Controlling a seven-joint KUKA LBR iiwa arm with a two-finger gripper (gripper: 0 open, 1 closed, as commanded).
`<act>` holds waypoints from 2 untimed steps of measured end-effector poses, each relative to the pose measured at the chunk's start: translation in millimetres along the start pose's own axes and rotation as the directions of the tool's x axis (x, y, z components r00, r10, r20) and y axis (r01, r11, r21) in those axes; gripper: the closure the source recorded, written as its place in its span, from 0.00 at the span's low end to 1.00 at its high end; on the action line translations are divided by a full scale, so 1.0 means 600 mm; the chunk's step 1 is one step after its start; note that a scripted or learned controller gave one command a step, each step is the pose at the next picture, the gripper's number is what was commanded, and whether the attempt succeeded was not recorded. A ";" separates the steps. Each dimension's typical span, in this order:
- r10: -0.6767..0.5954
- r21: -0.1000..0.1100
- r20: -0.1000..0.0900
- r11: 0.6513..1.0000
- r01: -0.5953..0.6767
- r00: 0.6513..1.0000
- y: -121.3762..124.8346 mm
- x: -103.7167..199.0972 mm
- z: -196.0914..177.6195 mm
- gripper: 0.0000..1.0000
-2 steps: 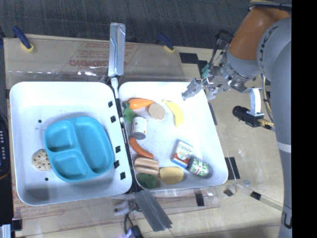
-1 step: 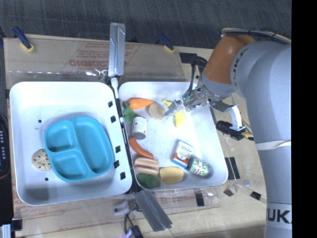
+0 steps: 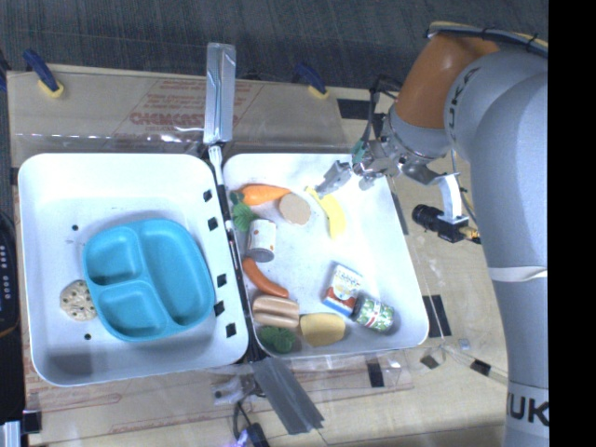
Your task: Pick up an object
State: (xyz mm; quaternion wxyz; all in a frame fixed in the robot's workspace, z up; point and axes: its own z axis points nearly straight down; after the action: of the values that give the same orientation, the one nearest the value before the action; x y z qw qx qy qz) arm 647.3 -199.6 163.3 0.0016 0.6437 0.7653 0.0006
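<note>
Most open room lies mid right bin (image 3: 402, 250); the tool (image 3: 328, 182), state unclear, hovers beside the banana (image 3: 332, 215).

A blue divided tray (image 3: 147, 278) lies in the left white bin (image 3: 47, 184), a round cookie (image 3: 78, 300) just beside the tray's left edge, touching it.

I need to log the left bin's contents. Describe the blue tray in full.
The blue tray is a light blue, smooth, plastic-looking plate with rounded corners and three compartments: two along the upper side, one large along the lower. All three look bare. It lies flat, slightly turned, in the left white bin, filling much of the floor. A round speckled cookie sits at its left edge, seemingly touching it. The gripper is over the other bin, well away.
</note>
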 end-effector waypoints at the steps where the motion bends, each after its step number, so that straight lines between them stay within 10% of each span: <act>1: -0.174 0.005 -0.003 0.985 0.174 0.985 -0.017 -0.011 0.119 0.00; 2: -0.180 0.002 -0.002 0.984 0.180 0.984 -0.013 -0.009 0.100 1.00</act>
State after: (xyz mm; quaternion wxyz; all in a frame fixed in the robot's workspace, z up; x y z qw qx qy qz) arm 640.6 -206.5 103.5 0.0000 0.5720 0.8203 0.0000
